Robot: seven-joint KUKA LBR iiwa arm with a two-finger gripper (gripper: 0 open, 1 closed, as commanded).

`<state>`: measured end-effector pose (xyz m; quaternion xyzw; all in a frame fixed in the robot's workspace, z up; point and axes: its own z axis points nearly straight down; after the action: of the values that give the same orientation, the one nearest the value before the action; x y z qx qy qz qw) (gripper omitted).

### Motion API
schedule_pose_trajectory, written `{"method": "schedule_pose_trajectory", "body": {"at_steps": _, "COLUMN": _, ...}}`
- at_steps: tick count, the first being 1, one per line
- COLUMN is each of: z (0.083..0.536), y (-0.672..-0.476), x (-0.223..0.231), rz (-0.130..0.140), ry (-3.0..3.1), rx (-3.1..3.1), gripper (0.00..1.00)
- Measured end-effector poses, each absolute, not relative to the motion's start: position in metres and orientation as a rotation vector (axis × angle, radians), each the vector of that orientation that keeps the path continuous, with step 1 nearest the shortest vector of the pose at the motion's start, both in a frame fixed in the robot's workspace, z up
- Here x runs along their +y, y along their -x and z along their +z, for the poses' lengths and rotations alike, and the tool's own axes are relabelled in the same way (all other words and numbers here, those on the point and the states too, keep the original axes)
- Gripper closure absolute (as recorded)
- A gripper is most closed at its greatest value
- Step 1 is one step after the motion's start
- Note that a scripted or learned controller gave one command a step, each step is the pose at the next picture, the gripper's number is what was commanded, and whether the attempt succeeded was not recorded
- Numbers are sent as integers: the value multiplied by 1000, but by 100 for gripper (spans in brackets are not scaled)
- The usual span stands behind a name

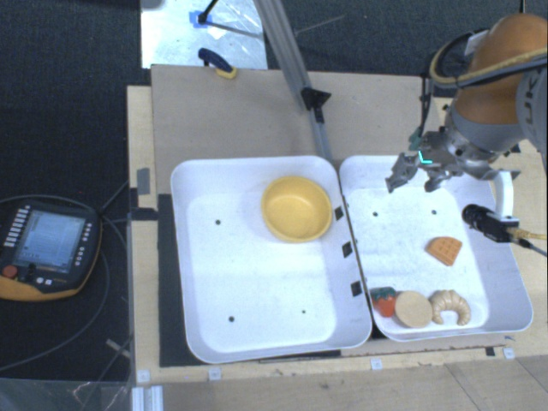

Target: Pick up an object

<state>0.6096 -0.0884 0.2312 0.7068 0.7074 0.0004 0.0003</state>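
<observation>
The open, empty pincer (418,176) hovers in the approach step, needing to descend toward the waffle (444,250) below-right.

Two white bins (197,255), one yellow bowl (296,209), one waffle piece (444,251), one croissant (451,306), one round biscuit (413,309), one tomato (383,300).

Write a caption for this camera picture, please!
Robot tool open above the right bin, far from waffle and croissant.

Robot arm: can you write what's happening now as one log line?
gripper: open, holds nothing, above right bin | waffle, croissant in right bin | bowl in left bin
</observation>
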Motion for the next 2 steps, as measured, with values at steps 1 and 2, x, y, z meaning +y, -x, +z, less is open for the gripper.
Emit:
{"method": "schedule_pose_trajectory", "body": {"at_steps": 1, "z": 231, "y": -610, "x": -88, "rz": 1, "ry": -2220, "rx": 2222, "gripper": 0}}
{"method": "schedule_pose_trajectory", "body": {"at_steps": 2, "z": 175, "y": -600, "x": -89, "rz": -4, "ry": -2224, "rx": 2223, "gripper": 0}}
